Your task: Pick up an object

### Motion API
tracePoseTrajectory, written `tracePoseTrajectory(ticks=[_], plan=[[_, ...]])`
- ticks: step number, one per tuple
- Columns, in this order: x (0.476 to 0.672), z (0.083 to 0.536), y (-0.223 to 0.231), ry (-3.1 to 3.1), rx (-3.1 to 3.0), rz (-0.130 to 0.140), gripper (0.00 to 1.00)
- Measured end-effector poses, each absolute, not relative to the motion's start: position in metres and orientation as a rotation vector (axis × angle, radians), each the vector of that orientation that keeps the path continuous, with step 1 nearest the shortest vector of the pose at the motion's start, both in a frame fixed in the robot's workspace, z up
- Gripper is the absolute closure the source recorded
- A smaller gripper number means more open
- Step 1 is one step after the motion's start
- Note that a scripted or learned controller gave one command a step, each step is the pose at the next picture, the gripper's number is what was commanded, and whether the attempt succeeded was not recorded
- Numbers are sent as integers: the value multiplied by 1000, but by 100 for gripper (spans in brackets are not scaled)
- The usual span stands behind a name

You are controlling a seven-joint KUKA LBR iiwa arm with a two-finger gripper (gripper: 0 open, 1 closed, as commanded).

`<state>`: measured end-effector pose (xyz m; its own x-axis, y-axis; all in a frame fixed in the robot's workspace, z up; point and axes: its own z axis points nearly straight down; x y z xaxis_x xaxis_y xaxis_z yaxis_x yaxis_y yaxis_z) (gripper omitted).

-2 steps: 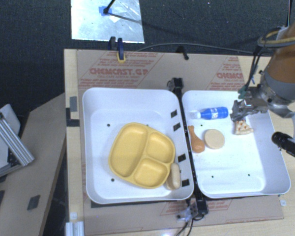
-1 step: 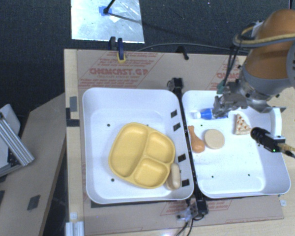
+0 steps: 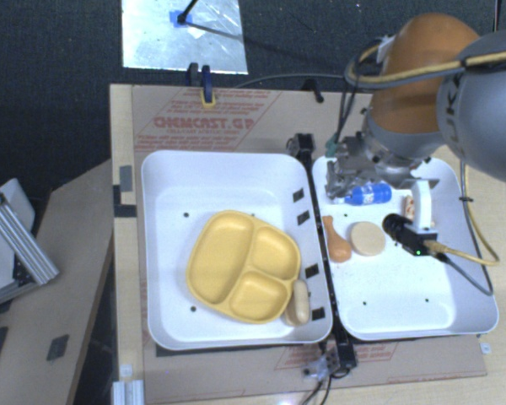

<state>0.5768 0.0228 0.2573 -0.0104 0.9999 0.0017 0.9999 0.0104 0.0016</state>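
A: Where is the grey two-finger gripper (image 3: 344, 180)?

B: It is low over the far left corner of the right shallow white bin (image 3: 422, 310), just beside the blue plastic bottle (image 3: 368, 195). If the fingers are open or closed, I cannot tell.

A: What else lies there?

B: A round beige disc (image 3: 368, 238), a brown wooden spoon-shaped piece (image 3: 336, 243). The yellow divided plastic tray (image 3: 240, 266) lies in the left white bin (image 3: 164, 226).
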Motion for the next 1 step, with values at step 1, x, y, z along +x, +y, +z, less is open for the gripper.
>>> tracePoseTrajectory(ticks=[1], plan=[[603,240,76,-2232,-2210,-4,100]])
